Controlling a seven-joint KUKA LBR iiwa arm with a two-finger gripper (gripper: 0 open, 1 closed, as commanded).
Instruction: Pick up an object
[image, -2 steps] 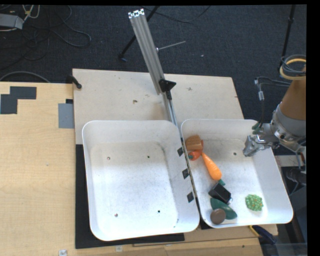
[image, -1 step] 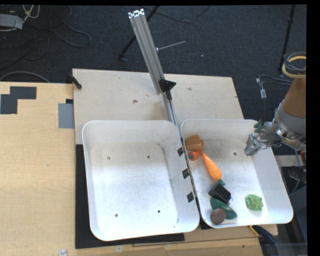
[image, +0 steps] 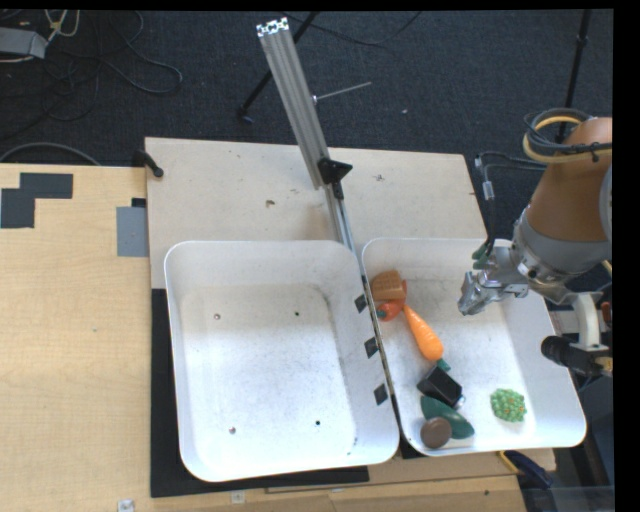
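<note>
Hovered with gripper (image: 474, 299) apparently empty, opening impossible to tell, up-right of orange carrot (image: 423, 335) lying diagonally, well apart.

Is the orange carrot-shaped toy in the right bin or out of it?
In. The carrot-shaped toy lies flat on the floor of the right bin, near its left wall, apart from the claw.
</note>
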